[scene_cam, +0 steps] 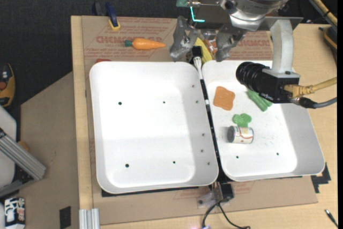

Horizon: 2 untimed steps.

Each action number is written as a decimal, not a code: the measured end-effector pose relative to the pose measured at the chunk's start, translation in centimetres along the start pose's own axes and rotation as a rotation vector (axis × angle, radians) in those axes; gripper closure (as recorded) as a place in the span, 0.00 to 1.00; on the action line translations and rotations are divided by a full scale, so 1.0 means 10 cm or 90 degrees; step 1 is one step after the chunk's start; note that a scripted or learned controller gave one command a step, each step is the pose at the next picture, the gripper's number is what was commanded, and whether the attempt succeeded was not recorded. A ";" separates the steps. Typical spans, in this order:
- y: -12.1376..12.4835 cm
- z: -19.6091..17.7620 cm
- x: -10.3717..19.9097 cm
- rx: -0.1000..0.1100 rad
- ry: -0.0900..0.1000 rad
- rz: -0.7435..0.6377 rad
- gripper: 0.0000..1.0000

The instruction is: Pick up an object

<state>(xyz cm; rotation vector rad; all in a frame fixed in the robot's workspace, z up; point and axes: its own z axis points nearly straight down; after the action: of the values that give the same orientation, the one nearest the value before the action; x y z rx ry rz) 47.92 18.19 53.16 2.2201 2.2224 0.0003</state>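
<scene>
In the camera view the gripper [202, 50] hangs at about twelve o'clock, over the far rim where the two bins meet, its fingers spread wide with something yellow [202, 43] showing between them, though I cannot tell whether they grip it. In the right bin [300, 158] an orange slice [224, 97] lies just at eleven o'clock from a small can [240, 134] touching a green piece [242, 119], with a green stick [258, 100] at one o'clock; a carrot [147, 44] lies on the cardboard beyond the left bin [107, 169].

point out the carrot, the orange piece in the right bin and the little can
carrot [148, 44]: camera view, middle of its orange body, on the cardboard behind the left bin
orange piece [224, 98]: camera view, centre of its flat top
little can [241, 135]: camera view, its side wall, lying in the right bin
</scene>
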 end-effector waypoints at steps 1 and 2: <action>0.00 -0.11 0.01 -0.003 0.001 -0.001 1.00; 0.00 -0.10 0.01 -0.002 0.001 0.000 0.00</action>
<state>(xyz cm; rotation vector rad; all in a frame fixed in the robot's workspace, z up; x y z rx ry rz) 47.96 18.26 54.20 2.2186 2.2222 0.0048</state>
